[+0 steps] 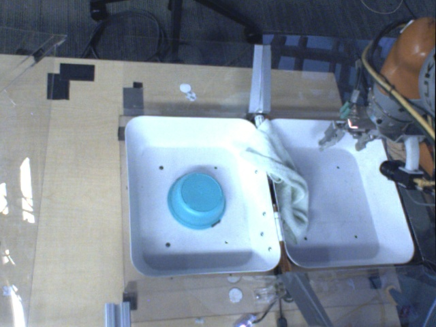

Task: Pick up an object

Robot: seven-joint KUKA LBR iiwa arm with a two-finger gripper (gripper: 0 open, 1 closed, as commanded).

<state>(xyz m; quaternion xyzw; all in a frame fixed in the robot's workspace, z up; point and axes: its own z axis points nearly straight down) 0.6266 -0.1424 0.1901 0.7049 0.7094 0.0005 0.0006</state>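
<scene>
Right now the grey arm (402, 80) with its orange band reaches in from the right, and its pincer (347, 136) hangs over the far edge of the right bin (354, 203). Its two fingers (329, 137) are spread apart, pointing down toward the bin floor, and nothing sits between them.

Over in the left bin (197, 251) a blue bowl (197, 200) rests upside down, a little left of the middle and toward the near side, well apart from the pincer. A pale, crumpled cloth (286, 182) lies draped across the divide where the two bins meet; it runs from the far corner down along the right bin's left wall, with most of its bulk lying inside the right bin. The pincer is near the cloth's far end but not touching it.

Both bins sit side by side on the wooden counter (75, 182). A metal post (260, 77) stands upright just behind the seam between them, and some black tape marks (67, 79) show on the counter's far left.
</scene>
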